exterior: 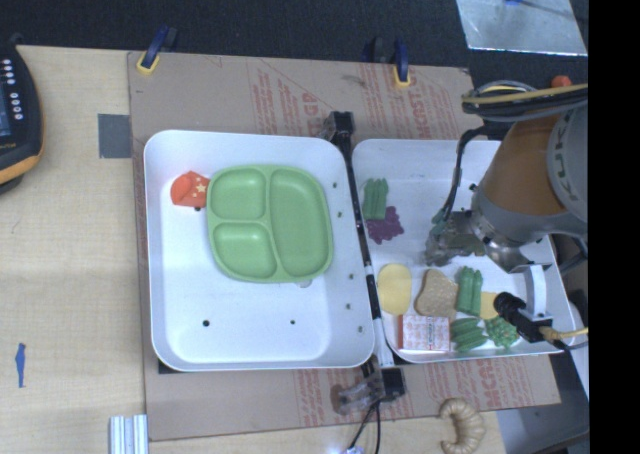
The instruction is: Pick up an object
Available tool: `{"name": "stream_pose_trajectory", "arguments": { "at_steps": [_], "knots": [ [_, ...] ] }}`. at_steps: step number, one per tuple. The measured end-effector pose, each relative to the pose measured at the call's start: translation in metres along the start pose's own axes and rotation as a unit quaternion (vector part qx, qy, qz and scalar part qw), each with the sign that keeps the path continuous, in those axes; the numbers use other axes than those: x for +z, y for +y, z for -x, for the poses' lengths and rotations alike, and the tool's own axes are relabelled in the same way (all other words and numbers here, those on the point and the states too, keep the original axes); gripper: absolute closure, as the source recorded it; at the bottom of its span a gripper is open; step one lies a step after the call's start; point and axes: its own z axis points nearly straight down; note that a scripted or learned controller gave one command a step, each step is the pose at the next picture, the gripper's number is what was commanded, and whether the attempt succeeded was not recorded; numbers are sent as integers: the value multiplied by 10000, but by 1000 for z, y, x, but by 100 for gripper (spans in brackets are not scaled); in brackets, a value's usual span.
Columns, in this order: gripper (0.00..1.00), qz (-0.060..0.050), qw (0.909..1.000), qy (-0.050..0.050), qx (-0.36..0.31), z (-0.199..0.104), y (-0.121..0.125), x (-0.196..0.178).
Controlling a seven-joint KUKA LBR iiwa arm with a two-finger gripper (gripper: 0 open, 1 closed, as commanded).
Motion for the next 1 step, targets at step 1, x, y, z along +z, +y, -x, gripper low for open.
{"name": "stream_pose_trajectory", "arguments": {
  "at_steps": [1],
  "knots": [
    [0, -3, 10000, -2, -4, 0, 0, 0]
  ]
}}
